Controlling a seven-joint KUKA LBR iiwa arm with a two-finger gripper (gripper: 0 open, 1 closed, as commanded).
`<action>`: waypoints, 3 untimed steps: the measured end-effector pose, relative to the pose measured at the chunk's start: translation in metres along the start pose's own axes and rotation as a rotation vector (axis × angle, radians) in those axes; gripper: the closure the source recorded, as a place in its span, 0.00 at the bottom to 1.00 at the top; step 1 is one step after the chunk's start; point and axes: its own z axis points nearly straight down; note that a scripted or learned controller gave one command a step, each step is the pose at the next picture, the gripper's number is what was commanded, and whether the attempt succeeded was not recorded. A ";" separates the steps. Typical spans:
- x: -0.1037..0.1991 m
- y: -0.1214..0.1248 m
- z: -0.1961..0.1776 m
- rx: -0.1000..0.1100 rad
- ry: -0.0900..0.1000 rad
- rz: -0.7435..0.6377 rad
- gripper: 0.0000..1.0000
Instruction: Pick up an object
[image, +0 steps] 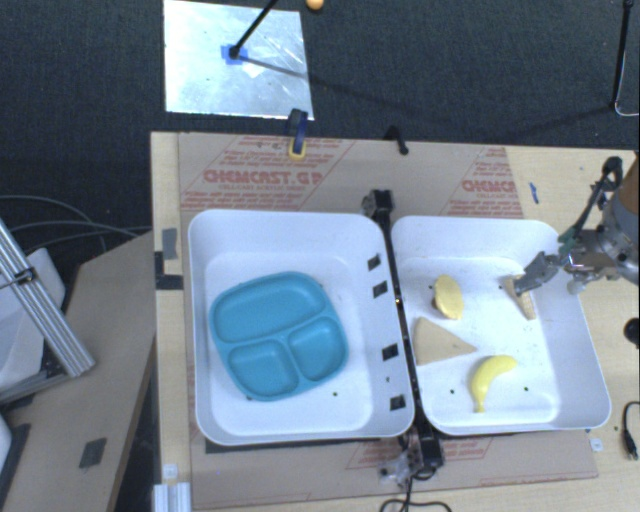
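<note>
Left bin (205, 330): blue tray (278, 334) (rt bin (580, 385): banana (490, 377)).

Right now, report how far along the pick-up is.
Done: nothing looks lifted; the banana, the yellow oval piece and the tan wedge lie on the right bin floor. In hand: the gripper is low at that bin's upper right, by a small tan piece. Left: grasping and lifting.

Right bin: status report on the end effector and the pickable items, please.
End effector low at right bin's upper right, by a tan piece. Banana, yellow piece, tan wedge lie untouched. Blue tray in left bin.
</note>
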 end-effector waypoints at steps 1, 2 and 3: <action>-0.016 -0.045 0.171 0.003 0.001 0.004 0.00; 0.138 0.020 0.060 -0.014 0.002 -0.014 0.00; 0.285 0.089 0.065 -0.008 0.007 -0.016 0.00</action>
